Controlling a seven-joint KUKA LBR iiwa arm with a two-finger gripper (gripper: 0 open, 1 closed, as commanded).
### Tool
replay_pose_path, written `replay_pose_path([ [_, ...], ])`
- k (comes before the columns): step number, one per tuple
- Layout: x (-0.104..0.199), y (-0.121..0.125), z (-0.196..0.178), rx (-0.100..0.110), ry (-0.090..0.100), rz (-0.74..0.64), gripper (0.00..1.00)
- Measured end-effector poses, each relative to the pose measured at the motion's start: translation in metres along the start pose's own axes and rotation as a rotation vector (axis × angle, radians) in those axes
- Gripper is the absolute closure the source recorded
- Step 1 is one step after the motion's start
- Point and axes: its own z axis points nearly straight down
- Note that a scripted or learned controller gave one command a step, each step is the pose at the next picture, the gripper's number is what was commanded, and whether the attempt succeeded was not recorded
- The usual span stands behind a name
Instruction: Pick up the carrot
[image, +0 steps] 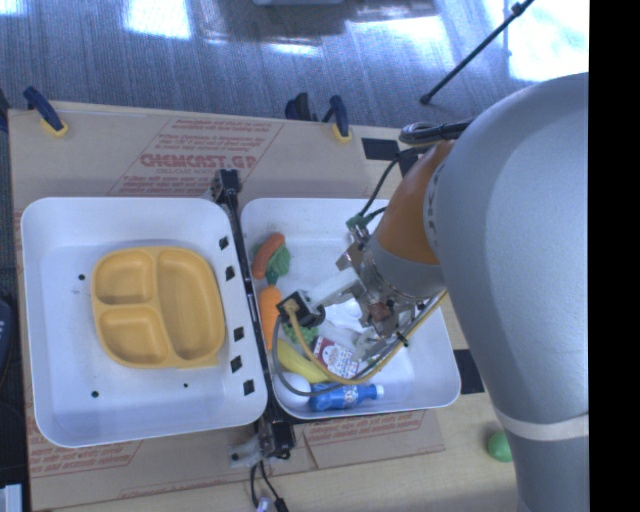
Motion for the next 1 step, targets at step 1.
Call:
replay_pose_path([
  [1,0.1304,-0.0281,-0.0026,-0.002,0.002,0.054,0.0],
])
